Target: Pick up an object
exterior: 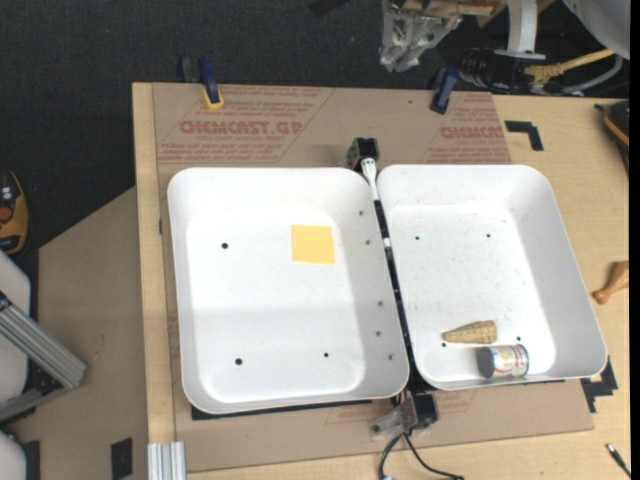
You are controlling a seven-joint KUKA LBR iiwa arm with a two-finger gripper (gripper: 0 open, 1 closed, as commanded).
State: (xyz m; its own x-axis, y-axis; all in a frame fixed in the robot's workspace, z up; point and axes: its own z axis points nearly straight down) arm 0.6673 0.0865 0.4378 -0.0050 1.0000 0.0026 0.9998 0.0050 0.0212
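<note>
A flat yellow square [312,244] lies in the left bin [200,298], toward its back middle. In the right bin [540,228], near the front edge, a tan ridged cone [470,334] lies on its side. Just in front of the cone a small can with a grey cap [503,361] lies on its side too. My gripper [405,40] hangs high at the top of the view, beyond the back edge of the bench and well away from both bins. Nothing is seen in it.
Both bins rest on a brown board [300,118], held by blue clamps [210,80] [445,90] at the back. A black bracket [363,153] sits between the bins at the rear. Cables and a wooden piece [610,286] lie to the right.
</note>
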